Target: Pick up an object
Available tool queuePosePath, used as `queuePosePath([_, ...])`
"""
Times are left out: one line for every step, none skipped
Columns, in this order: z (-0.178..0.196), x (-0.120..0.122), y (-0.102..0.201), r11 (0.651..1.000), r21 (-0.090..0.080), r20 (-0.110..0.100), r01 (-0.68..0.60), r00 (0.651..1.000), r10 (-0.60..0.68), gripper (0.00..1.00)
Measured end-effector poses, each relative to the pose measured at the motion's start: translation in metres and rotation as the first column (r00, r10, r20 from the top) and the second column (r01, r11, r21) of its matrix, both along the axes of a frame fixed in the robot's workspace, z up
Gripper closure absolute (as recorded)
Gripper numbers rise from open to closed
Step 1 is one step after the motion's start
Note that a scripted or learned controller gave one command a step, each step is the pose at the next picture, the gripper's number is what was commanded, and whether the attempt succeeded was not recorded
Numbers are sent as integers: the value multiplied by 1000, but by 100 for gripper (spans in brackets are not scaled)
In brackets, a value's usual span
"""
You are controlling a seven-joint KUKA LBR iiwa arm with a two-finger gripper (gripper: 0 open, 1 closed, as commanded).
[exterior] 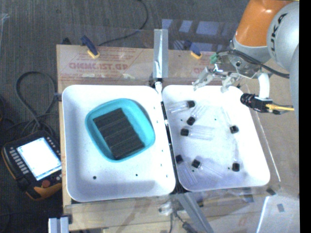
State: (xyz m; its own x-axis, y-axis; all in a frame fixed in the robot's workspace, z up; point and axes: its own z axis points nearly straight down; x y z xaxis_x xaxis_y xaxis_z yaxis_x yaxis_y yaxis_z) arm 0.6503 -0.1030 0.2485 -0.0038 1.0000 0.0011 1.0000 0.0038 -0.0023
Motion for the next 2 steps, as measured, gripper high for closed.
queuePosePath([-116,-64,-42,998,-1,-1,61,998,-61,0])
queuePosePath([-160,8,-21,999,1,-19,-35,999,35,0])
